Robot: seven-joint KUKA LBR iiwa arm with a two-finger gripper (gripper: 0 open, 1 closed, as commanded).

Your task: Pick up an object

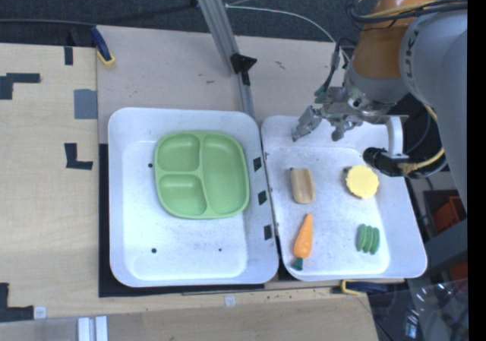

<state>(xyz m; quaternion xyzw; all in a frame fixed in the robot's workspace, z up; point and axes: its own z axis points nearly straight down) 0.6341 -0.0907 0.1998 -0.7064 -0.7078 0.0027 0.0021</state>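
right bin [402, 256] — carrot [304, 236], bread [301, 184] | gripper [322, 126] open above rim

Pale wooden desk [45, 203] marked with dark tape squares; slanted metal pole [216, 20] crossing from the top toward the bins; blue and yellow clamp [102, 45] near the upper left; thin white cable [296, 17] arcing above; dark floor behind.

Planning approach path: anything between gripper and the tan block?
Nothing: bare white bin floor separates the open gripper from the tan block in the camera view.
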